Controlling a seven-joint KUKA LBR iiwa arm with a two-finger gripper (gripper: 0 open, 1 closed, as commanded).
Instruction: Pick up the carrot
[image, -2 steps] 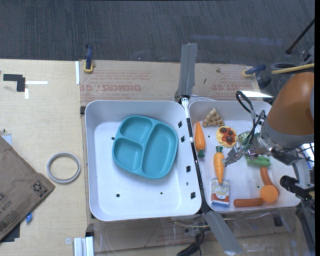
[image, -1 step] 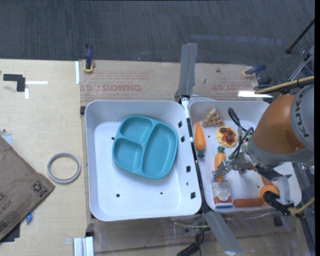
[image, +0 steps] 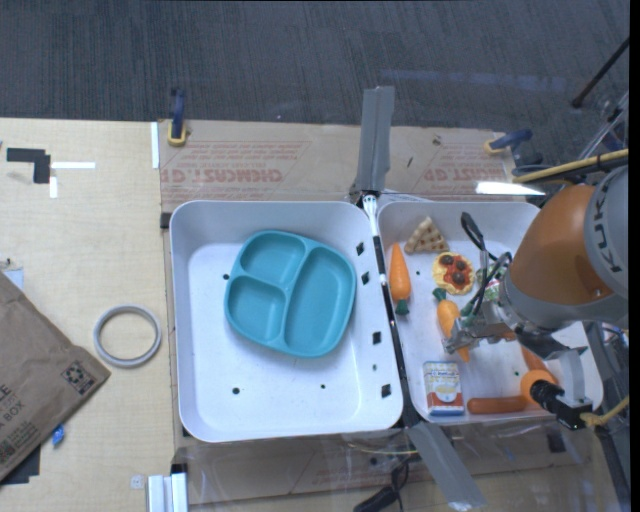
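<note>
An orange carrot with a green stem end lies along the left wall of the right bin. A second, smaller orange carrot-like piece with a green top lies a little to its right. The gripper hangs low over the middle of the right bin, right beside this smaller piece and partly covering its lower end. The larger carrot is apart from the gripper, to its upper left.
The right bin also holds a pizza slice, a round topped piece, a black utensil, a small carton, a sausage and an orange item. A teal divided plate lies in the left bin. A tape roll sits on the bench.
</note>
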